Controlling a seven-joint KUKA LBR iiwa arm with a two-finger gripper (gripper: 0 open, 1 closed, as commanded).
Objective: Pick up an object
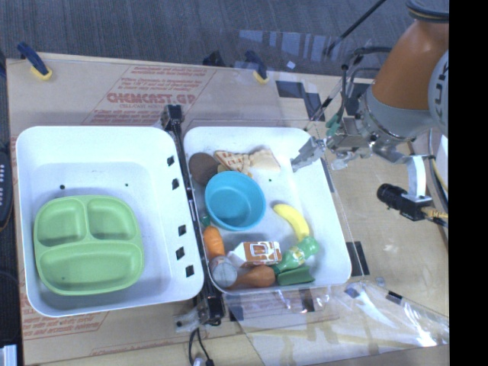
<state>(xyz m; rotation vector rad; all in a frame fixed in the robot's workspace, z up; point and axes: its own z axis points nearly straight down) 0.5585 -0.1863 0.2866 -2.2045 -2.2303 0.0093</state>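
The right-hand shallow white plastic bin (336, 227) holds a crowd of small things, any of which could be the one to pick up: a round blue plastic bowl (235, 199) sits near its middle, upright and open to the camera; a yellow toy banana (292, 220) lies just to the right of the bowl; a small orange carrot-shaped toy (213, 242) lies below the bowl's left side; a tan waffle-patterned toy piece (232, 161) and a dark brown rounded object (201, 167) lie against the far wall above the bowl; a small orange-and-white carton (261, 252), a green bottle-like toy (299, 256) and a brown oblong toy (255, 277) are packed together along the near wall. The tool (303, 157) hangs at the far right corner of this bin, above its rim, with nothing visible between its fingers; I cannot tell if they are apart or together. Behind it the grey arm with its orange band (408, 59) comes in from the right. The left-hand white bin (30, 151) holds a light green divided plastic tray (88, 244), lying flat toward its near left. Both bins rest side by side, touching, on a cardboard-covered tabletop (145, 90).
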